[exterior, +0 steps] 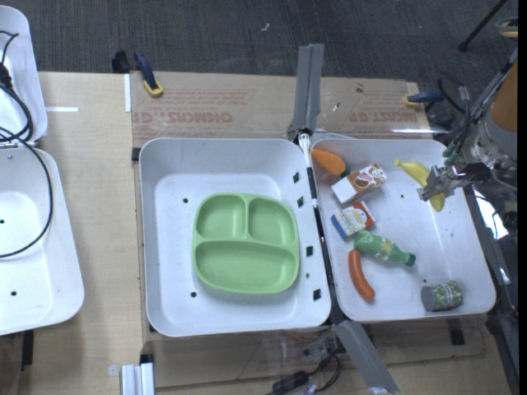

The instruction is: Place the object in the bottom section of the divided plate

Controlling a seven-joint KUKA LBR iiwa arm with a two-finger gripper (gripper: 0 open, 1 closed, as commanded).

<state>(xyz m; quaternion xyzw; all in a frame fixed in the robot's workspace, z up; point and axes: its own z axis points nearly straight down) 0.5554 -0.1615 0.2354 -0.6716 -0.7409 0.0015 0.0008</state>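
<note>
A green divided plate (245,243) lies in the left bin (165,220); its wide bottom section (245,268) has nothing in it. The right bin (469,253) holds several items: a yellow banana (414,171), an orange carrot (328,161), a white and red box (361,183), a small packet (354,220), a green bottle (384,250), a red sausage (361,274) and a grey can (443,296). My gripper (436,184) reaches in from the right and sits right over the banana, hiding its middle. Whether it touches the banana is unclear.
A grey divider post (308,89) stands between the bins at the back. A white appliance with black cables (25,220) sits at the far left. Blue clamps (148,76) hold the cardboard at the back edge.
</note>
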